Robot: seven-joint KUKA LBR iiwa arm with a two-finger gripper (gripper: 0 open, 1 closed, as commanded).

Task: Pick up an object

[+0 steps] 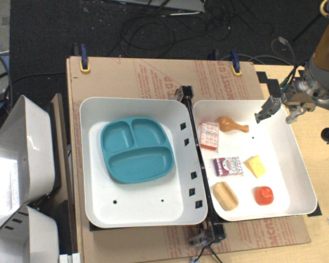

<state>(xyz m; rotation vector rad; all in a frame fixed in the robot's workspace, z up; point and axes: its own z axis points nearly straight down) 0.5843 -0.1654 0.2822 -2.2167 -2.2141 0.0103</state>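
Above the right bin's (296,147) upper right corner, the claw (278,112) hangs spread, pinching nothing. Nearest lies a chicken drumstick (232,125), then a pink carton (209,135), a purple packet (228,166) with unreadable print, cheese (256,166), a bun (226,195) and a red piece (264,195). A teal plate (137,149) fills the left bin (93,147). Red mirrored lettering crosses the cardboard surface (153,73).

Left bin (93,147): one divided tray (137,149) lying near its middle. Right bin (296,158): drumstick (233,125) at the back with a carton (209,135) just left of it, a packet (228,166) and wedge (256,166) side by side mid-bin, a bun (226,195) and a round piece (264,195) in front. My gripper (278,110) sits over that bin's far right corner.
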